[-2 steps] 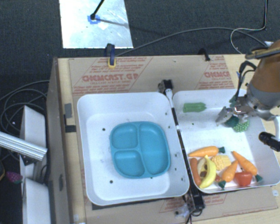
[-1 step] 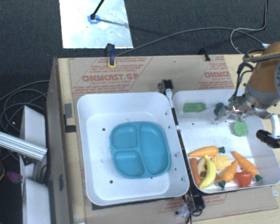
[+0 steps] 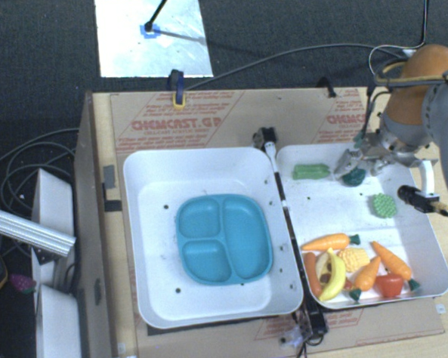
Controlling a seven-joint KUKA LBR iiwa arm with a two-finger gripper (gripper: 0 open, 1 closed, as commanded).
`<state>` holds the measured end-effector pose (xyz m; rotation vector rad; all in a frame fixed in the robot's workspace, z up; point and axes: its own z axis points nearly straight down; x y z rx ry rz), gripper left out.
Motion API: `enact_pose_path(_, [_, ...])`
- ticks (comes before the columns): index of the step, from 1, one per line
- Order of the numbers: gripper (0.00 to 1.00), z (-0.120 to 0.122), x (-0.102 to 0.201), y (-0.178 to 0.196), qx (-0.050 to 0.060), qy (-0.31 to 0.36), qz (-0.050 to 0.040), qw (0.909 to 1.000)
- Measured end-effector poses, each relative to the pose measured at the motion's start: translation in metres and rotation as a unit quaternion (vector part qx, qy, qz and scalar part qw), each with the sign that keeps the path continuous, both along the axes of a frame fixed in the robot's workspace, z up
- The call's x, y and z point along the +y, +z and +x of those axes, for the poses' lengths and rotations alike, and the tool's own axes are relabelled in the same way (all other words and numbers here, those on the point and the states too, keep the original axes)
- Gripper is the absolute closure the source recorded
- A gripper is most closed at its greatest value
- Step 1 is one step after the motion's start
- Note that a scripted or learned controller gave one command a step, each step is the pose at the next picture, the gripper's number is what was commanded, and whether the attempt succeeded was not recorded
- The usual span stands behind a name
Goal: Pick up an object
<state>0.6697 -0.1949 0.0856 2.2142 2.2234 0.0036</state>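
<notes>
My gripper [image 3: 357, 168] is low over the far part of the right bin [image 3: 432, 233], open. A small dark teal object [image 3: 353, 178] lies on the bin floor just under its fingertips, partly covered by them. To the left lies a green oblong piece [image 3: 310, 171]. A light green bumpy piece [image 3: 383, 205] rests nearer the front right. At the bin's front edge lie two carrots [image 3: 330, 242] [image 3: 390, 258], a banana [image 3: 333, 277], a corn cob [image 3: 354, 259] and a red tomato [image 3: 390, 284].
The left bin [image 3: 147, 217] holds a blue divided plate [image 3: 223, 237]. A black divider strip [image 3: 285, 208] runs between the bins. The arm's orange band [image 3: 422, 75] hangs over the right bin's far right corner, with a black cable end [image 3: 411, 197] beside it.
</notes>
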Motion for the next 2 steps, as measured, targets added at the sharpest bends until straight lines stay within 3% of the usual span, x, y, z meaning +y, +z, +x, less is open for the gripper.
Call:
enact_pose_path(1, [1.00, 0.001, 0.000, 0.012, -0.002, 0.001, -0.0011, 1.0000])
enact_pose_path(2, [1.00, 0.000, 0.070, 0.072, -0.001, 0.001, 0.0008, 1.0000])
